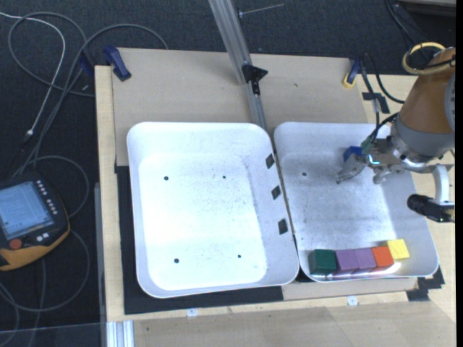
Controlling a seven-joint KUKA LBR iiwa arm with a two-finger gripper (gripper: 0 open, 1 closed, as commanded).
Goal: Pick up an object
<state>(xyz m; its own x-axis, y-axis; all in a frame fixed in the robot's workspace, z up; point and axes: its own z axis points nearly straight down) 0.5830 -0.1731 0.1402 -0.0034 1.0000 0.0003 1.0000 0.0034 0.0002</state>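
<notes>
Jaws state unclear, gripper (359, 166) over right bin (325, 201), four blocks (359, 257), two bins.

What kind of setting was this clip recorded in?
Most likely a robotics lab test bench. A bench bears two white bins clamped in place, an arm reaches in over the right one, and a teach pendant lies among cables on the dark floor. Coloured blocks serve as grasping targets.

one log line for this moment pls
gripper: over right bin, holds nothing | blocks: row of four at near wall, untouched | pick: not yet done
</notes>
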